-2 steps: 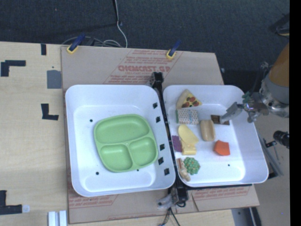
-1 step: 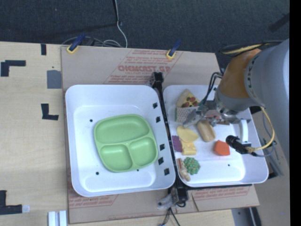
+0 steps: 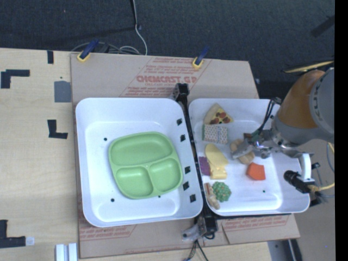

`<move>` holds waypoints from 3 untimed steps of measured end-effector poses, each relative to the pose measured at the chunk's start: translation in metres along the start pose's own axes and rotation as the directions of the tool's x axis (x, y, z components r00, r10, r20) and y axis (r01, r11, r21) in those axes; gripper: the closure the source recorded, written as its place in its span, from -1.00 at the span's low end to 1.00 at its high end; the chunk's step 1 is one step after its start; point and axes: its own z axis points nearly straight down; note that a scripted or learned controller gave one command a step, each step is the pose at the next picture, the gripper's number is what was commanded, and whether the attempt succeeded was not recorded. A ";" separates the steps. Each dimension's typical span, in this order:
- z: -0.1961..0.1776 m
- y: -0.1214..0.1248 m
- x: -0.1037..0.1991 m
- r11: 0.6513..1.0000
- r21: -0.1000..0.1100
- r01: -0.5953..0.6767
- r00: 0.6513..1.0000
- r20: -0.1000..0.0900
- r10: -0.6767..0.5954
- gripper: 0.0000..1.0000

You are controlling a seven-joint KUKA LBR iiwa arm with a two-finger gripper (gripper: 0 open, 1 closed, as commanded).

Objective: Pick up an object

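A small tan object (image 3: 242, 151) is lying flat near the middle of the right bin (image 3: 272, 203), at the gripper (image 3: 251, 145).

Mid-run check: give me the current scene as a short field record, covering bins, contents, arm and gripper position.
left bin: shallow white bin holding a green three-compartment plastic tray
right bin: shallow white bin with toy food
right bin contents: pizza slice, speckled grey square block, yellow banana-like piece, small purple piece, green broccoli, orange block, tan lumpy piece
arm: grey with orange band, entering from the right
gripper: two-finger gripper low beside the tan piece
grasp: cannot confirm
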 end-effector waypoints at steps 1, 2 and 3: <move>0.000 0.043 0.027 1.000 -0.002 0.007 1.000 0.000 -0.007 -1.00; 0.001 0.101 0.092 1.000 0.000 0.012 1.000 -0.003 -0.012 -1.00; -0.112 0.112 0.045 1.000 -0.008 0.003 1.000 0.002 -0.003 -1.00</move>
